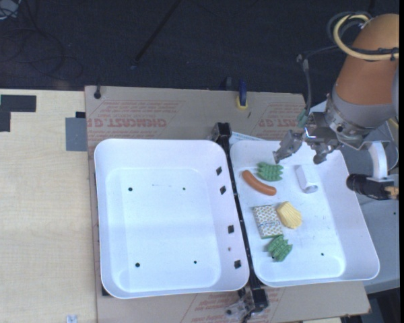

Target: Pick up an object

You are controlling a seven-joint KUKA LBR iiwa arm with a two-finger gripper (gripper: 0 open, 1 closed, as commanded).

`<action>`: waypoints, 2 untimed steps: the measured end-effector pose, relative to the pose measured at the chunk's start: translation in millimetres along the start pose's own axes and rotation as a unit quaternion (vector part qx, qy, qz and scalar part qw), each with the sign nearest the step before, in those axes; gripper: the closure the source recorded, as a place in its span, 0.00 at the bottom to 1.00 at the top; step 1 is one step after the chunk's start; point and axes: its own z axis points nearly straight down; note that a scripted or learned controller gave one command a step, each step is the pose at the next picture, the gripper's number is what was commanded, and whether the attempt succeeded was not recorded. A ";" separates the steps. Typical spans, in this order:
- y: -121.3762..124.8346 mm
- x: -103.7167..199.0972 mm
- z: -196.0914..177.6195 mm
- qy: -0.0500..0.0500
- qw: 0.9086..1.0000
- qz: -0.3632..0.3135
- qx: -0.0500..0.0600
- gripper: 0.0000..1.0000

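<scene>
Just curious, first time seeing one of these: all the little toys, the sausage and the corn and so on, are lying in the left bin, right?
Not quite. In the camera view the sausage, corn and the other toys lie in the right bin, not the left bin.

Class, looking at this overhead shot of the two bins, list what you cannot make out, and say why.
- Right bin: part of its far right rim is covered by the arm.
- End effector: seen from above, no item between its fingers; its height over the bin is unclear.
- Checkered item and grey cylinder: too small to identify.
</scene>
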 end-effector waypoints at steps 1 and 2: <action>0.0 -0.8 -9.6 0.000 1.000 0.000 0.001 1.00; 49.9 38.2 -81.5 0.000 1.000 -0.002 -0.006 1.00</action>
